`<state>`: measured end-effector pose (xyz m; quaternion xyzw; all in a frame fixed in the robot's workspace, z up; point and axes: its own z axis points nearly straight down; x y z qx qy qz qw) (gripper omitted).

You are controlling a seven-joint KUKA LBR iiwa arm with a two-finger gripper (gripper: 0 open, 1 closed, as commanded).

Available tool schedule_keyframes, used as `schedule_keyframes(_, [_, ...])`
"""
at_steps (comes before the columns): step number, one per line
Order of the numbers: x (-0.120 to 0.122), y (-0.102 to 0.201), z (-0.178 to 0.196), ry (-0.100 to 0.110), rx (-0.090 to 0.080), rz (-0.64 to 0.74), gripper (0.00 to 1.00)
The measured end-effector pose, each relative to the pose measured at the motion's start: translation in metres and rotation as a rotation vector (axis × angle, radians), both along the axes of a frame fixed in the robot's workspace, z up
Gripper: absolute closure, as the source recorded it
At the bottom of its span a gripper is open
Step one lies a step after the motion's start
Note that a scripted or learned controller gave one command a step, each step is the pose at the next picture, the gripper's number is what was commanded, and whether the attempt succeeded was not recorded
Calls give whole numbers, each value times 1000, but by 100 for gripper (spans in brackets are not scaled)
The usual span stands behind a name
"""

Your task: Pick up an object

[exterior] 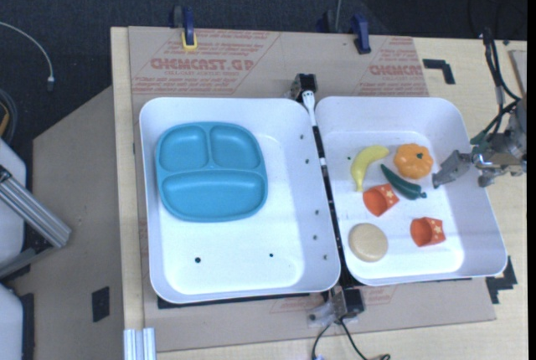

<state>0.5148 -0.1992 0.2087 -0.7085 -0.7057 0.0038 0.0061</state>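
The right bin (pixel 469 262) holds several toy foods. A yellow banana (pixel 367 165) lies beside an orange fruit (pixel 414 160), with a dark green vegetable (pixel 404 183) just below them. Lower down are a red piece (pixel 381 199), a second red piece (pixel 428 231) and a beige round bun (pixel 368 241). My gripper (pixel 454 167) reaches in over the bin's right rim, to the right of the orange fruit and apart from it. Nothing shows in its grasp.
The left bin (pixel 167 266) carries a blue divided plate (pixel 212 172) in its upper half. A black hinge strip (pixel 322 174) runs between the two bins. Blue clamps (pixel 188 23) hold the cardboard base at the back edge.
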Motion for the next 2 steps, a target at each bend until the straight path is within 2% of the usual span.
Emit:
schedule_keyframes(1, [3,1,8,-14,-4,4,0])
schedule_keyframes(2, [-4,9,-42,-8,0,4,0])
